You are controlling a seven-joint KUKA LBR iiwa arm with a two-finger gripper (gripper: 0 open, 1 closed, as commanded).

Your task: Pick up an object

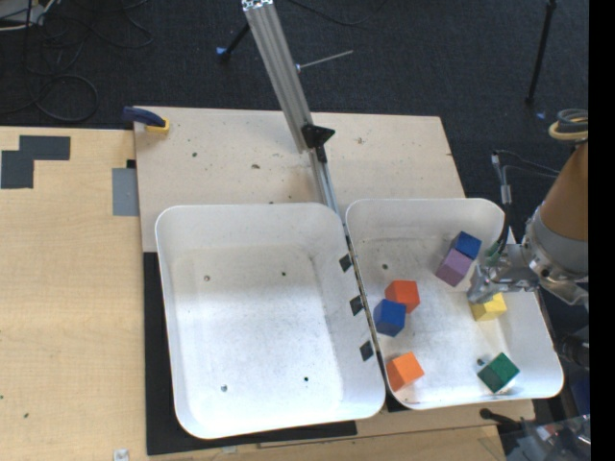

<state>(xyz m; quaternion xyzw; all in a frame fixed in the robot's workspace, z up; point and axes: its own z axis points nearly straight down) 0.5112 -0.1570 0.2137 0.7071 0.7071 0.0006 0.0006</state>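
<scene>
I see no readable writing or brand anywhere; the nearest thing is a checkered marker (pixel 257 1) on top of the slanted metal rail (pixel 288 84) that runs down to the seam between the bins. On my desk (pixel 250 152), the left bin (pixel 192 224) sits beside the right bin (pixel 423 214), which holds all the blocks. My arm (pixel 567 214) reaches over the right bin's right rim, and its end effector (pixel 488 291) sits directly over the yellow block (pixel 490 306); I cannot tell how it is set. Just beside it lie a purple block (pixel 452 266) touching a blue block (pixel 467 245). Near the divider, an orange-red block (pixel 405 294) touches a second blue block (pixel 389 317), with an orange block (pixel 405 369) and green block (pixel 498 373) nearer the front.
</scene>
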